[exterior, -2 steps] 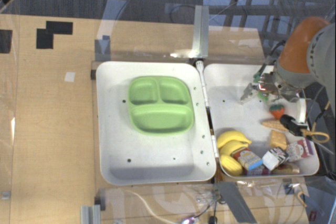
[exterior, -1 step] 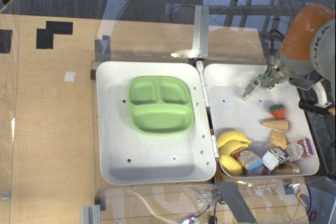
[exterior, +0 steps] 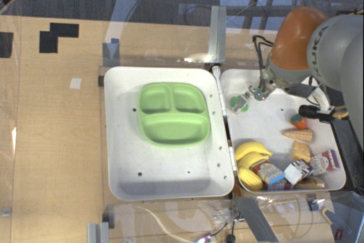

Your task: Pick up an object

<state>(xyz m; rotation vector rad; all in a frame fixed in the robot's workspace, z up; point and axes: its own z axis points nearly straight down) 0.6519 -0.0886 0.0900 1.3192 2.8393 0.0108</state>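
Pincer [exterior: 259,93] state unclear; one green tray [exterior: 173,114], two bananas [exterior: 250,163].

Readable text: almost none.
On the grey arm [exterior: 341,48] you can make out part of the white vertical KUKA lettering, along its left edge beside the orange band. The small packages [exterior: 296,171] in the right bin [exterior: 267,116] carry print, but you cannot read it here.
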